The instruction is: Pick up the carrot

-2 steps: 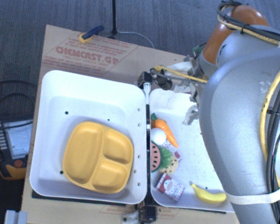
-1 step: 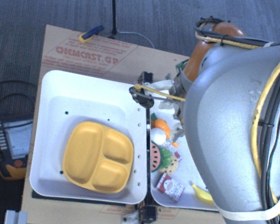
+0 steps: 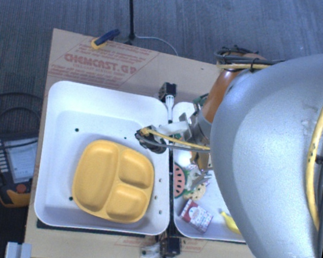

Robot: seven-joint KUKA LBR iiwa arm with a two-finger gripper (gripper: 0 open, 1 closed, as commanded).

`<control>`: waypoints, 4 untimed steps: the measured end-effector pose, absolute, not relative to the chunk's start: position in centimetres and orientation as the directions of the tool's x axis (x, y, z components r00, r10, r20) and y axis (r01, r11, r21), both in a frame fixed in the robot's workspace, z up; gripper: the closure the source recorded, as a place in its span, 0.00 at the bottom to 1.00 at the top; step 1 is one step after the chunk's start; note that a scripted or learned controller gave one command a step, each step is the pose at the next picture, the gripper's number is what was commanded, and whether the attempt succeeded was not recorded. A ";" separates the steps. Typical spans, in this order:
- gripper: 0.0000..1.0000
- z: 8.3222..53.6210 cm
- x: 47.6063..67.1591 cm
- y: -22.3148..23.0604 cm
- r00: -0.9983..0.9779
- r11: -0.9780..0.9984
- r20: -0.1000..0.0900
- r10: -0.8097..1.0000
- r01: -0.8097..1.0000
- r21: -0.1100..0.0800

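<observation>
My grey arm [image 3: 269, 143] reaches in from the right and covers most of the right bin [image 3: 208, 237]. Its orange band [image 3: 217, 92] sits above the wrist. The gripper [image 3: 199, 161] hangs low over the left part of the right bin, close to the wall between the two bins. Just below it lie a watermelon slice toy [image 3: 178, 180] and a small pale item [image 3: 200, 191]. Whatever lies further right in that bin is hidden under the arm.
A yellow divided plate [image 3: 114, 180] lies in the left bin [image 3: 67, 103]. A red and white box [image 3: 196, 215] and a yellow item [image 3: 229, 221] lie near the right bin's front edge. A white round object [image 3: 183, 109] sits at its back left.
</observation>
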State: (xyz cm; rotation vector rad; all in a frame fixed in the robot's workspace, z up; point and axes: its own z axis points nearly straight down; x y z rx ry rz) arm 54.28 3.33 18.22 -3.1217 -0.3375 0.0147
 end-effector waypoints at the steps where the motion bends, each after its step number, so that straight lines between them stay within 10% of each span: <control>1: 0.00 18.2 48.1 8.7 0.977 -0.977 -0.010 0.212 0.212 -0.002; 2: 0.00 9.4 49.2 10.7 0.980 -0.980 0.012 0.200 0.200 -0.012; 3: 0.00 21.5 58.5 14.6 0.976 -0.976 0.006 0.217 0.217 -0.003; 4: 0.00 38.7 53.9 9.2 0.941 -0.941 0.005 0.338 0.338 0.003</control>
